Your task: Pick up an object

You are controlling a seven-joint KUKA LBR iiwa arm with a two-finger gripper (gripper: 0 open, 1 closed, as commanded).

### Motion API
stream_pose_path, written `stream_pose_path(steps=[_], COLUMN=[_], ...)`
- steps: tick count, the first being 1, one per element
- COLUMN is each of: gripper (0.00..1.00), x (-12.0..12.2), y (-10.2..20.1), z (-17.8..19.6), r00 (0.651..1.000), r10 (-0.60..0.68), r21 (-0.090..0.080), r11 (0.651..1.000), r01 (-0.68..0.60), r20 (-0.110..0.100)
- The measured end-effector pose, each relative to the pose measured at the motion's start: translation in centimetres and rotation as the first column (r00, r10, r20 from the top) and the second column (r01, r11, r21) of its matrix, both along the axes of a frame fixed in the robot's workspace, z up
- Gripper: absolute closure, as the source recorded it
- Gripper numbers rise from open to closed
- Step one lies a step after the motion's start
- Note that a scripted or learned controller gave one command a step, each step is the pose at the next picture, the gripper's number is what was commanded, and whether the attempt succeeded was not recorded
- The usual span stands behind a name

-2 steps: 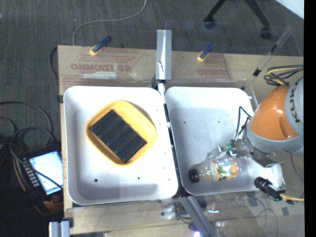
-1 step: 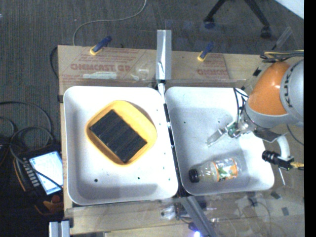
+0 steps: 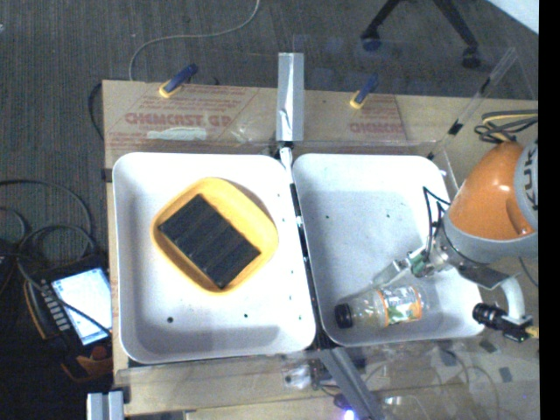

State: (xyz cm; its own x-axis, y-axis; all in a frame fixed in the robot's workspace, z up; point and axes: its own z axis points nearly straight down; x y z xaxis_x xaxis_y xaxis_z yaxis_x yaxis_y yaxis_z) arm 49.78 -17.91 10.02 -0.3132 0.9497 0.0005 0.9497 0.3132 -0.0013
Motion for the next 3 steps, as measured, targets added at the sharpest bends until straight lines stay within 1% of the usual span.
stream_pose_path(steps=[1, 2, 3], gripper=[0.0, 0.0, 0.0], x=[0.6, -1.0, 2.0], y=[-2.1, 0.7, -1.6], z=[2.0, -0.8, -0.8], r00=[0.983, 0.993, 0.95], r10=[-0.186, -0.117, -0.313], r21=[-0.001, -0.009, 0.002], r11=[0.983, 0.993, 0.95], r01=[0.186, 0.117, 0.313], r20=[0.0, 0.018, 0.015])
